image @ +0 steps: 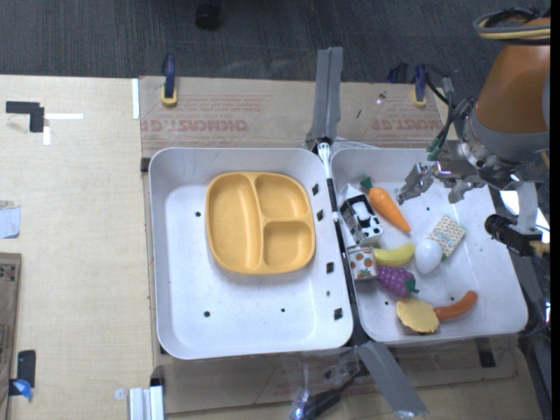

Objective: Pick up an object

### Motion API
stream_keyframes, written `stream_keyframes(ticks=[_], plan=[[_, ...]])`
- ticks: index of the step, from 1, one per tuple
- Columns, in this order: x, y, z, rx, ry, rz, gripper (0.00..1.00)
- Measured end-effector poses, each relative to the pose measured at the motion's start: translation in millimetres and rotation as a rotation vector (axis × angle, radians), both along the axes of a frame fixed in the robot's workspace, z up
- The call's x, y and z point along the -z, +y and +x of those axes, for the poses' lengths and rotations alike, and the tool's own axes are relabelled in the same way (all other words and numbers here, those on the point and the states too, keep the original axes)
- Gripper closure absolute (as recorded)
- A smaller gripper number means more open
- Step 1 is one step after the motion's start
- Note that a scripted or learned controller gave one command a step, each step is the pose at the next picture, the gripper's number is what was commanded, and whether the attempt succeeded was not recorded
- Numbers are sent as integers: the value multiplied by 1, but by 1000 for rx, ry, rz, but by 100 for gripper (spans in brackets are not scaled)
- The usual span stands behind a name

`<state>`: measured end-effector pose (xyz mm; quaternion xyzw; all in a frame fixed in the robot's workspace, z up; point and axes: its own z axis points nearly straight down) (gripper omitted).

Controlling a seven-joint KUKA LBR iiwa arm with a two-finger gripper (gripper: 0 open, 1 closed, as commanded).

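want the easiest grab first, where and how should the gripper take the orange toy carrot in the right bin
Grip the orange toy carrot across its thick middle, coming straight down from above. It lies flat and slanted, green top toward the bin's back, so the fingers should close across its narrow width. The black-and-white toy lies close on its left, so that side looks tight.

You are looking down on a light wooden bench (70,234) that runs across the left and near parts of the scene. Beyond its far edge lies dark grey carpet floor (262,16), with a black caster (206,16) resting on it. A brown cardboard sheet (236,112) with red lettering lies flat at the far side of the bench, held by a blue and yellow clamp (169,90) at its left corner. A black bracket (26,112) sits at the far left of the bench. Lighting is even and diffuse, with soft shadows.
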<state>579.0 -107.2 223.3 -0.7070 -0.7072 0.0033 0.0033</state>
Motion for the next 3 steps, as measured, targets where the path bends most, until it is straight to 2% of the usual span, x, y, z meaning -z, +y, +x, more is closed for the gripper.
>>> stream_keyframes(ticks=[1,2,3], plan=[[135,-26,19,46,-3,0,0],[131,-28,18,52,6,2,100],[36,39,79,199,-2,-3,100]])
